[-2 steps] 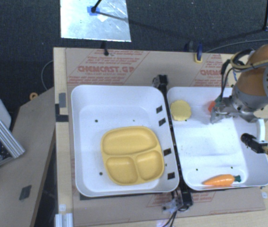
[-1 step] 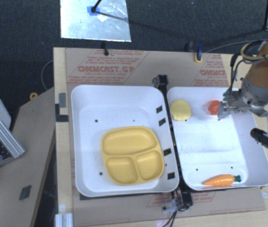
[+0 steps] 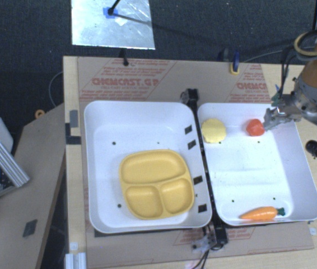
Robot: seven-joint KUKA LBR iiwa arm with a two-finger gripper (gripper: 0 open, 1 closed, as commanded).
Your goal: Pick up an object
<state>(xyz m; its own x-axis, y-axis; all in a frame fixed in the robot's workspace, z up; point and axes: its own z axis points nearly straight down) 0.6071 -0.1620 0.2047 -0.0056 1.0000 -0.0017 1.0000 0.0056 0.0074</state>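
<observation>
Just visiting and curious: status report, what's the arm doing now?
Gripper low in right bin, beside red item. Not holding it. Yellow round piece, carrot lie apart.

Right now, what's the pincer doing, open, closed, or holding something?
Pincer: beside the red object in the right bin; open or closed cannot be told, and nothing is seen held.

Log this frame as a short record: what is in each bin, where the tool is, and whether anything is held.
left bin: yellow divided tray, lying flat
right bin: pale yellow round item at the far left corner; red round item near the far wall; toy carrot along the near wall
tool: at the right bin's far right, just beside the red round item
tool state: cannot tell
held: nothing visibly held
bench: brown printed board under both bins
</observation>
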